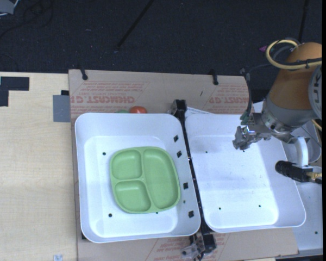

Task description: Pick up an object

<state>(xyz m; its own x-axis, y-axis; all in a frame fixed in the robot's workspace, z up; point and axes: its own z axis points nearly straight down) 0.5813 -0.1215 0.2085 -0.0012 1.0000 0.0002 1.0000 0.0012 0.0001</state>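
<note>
bins [92, 145]: two | green tray [144, 179]: one — left bin | gripper [243, 138] — grip state unreadable, over right bin

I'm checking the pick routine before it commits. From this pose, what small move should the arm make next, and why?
Probably travel left toward the left bin. The gripper hangs over the right bin, while the green divided plate lies flat in the left one, across the divider. Nothing is between the fingers.

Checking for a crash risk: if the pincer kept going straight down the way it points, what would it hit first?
Probably the bare floor of the right bin. The pincer hangs over that bin's upper part, with no object under it; depth is hard to judge.
</note>
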